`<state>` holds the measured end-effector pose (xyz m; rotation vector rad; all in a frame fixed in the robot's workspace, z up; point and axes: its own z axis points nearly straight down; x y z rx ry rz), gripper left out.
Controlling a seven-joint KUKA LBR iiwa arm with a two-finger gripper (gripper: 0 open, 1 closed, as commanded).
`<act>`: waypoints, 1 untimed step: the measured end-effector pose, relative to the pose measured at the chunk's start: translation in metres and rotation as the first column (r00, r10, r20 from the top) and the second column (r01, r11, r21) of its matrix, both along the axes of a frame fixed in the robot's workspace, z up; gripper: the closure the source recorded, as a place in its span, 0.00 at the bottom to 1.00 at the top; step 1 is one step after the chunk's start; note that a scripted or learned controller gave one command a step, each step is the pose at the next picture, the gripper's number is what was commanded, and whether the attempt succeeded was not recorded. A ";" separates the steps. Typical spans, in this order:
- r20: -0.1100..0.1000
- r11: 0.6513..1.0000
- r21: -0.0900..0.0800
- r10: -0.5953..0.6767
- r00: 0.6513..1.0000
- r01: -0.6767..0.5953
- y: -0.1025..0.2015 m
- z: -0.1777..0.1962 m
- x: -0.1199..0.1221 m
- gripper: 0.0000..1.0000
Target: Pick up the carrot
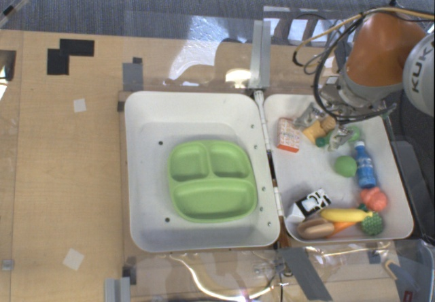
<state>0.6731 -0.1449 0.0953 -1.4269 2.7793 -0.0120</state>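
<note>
Task is barely started. The tool (326,127) is hanging low over the far end of the right bin (401,215), right at a yellow block (317,131); I can't tell how it's set, wiring and clutter are hiding that. Nothing is visibly held.

The carrot (344,226) is lying well away from the tool, toward the bin's near edge, tucked under the banana (346,215) and touching a brown potato-like piece (315,228), so only a sliver of orange is showing. A green ball (345,166) and blue bottle (365,166) are sitting between tool and carrot.

Left to do, by my read: travelling to the near end, closing on the carrot, lifting. The crowding is looking like trouble.
</note>
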 end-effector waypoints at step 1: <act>0.012 0.999 -0.005 -0.033 0.999 0.033 0.033 0.003 -0.007 0.00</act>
